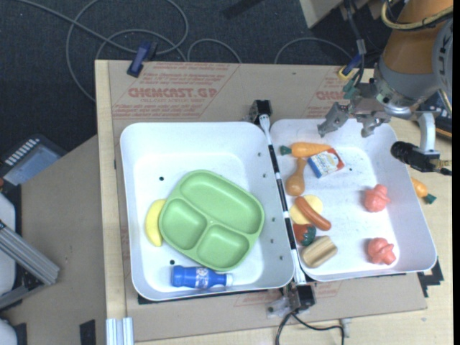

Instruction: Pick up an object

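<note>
From above, the two white bins sit side by side on the brown bench, meeting along a dark seam down the middle. The left bin [136, 157] is mostly taken up by a green divided plate [210, 219], with a yellow banana [154, 223] tucked against the plate's left edge and a blue bottle [199, 277] lying flat below it, its long axis running left to right near the bin's front rim. The back of that bin is bare white.

The right bin [402, 214] holds the smaller things. A carrot [310, 149] lies left to right near the back, its green end toward the seam. Just beside it sits a small blue and white carton [325, 164], tilted. A tan pear-like piece [295, 184] stands close to the seam, and below it a hot dog [313, 212] slants down to the right. A bread roll [319, 251] lies at the front left corner, angled up to the right. Two pink lumps [376, 198] and [381, 250] rest toward the right wall, well apart from the rest, with open white floor between.

The gripper [353, 119] hangs over the back rim of the right bin, fingers spread wide with nothing between them, near the carrot and carton but clear of both.
</note>
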{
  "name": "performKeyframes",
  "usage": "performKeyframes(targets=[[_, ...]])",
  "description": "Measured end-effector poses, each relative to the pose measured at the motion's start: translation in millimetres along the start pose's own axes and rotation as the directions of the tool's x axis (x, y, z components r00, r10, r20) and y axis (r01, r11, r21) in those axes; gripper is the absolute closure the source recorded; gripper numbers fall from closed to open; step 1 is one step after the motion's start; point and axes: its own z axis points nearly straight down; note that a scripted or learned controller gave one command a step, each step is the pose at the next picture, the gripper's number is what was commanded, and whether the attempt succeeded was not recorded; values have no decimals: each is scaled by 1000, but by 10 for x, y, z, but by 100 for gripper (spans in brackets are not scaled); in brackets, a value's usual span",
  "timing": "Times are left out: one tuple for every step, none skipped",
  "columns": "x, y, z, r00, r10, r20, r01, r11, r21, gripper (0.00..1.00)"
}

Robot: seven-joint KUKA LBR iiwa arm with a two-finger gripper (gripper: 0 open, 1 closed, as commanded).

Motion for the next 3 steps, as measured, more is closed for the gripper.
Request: performKeyframes(targets=[[149, 249, 1194, 1000, -1, 1, 1, 1000, -5, 0], [178, 285, 1241, 1000, 1, 4, -1, 1000, -7, 0], [177, 278, 1143, 1000, 3, 3, -3, 1000, -2, 100]])
